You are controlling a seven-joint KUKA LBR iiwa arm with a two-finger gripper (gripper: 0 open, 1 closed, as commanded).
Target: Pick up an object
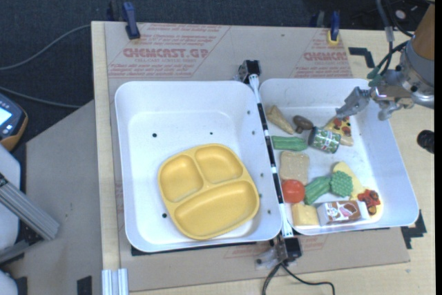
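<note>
Gripper (353, 105) hovers over right bin (400, 169) of toy food; yellow tray (207, 190) in left bin (138, 148)

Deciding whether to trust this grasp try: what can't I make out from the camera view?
- Gripper: blurred, too small to read against the right bin's wall.
- Arm: cut off by the right edge.
- Carton label: too small.
- Toy food pile: pieces overlap, hiding edges.

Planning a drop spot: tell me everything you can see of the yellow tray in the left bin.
The yellow tray looks like smooth moulded plastic with rounded corners. It has three compartments: two small ones at the far side and one large one nearer the camera. It lies flat, right side up, turned slightly askew, in the near right part of the left bin, resting on the bin's floor.
</note>
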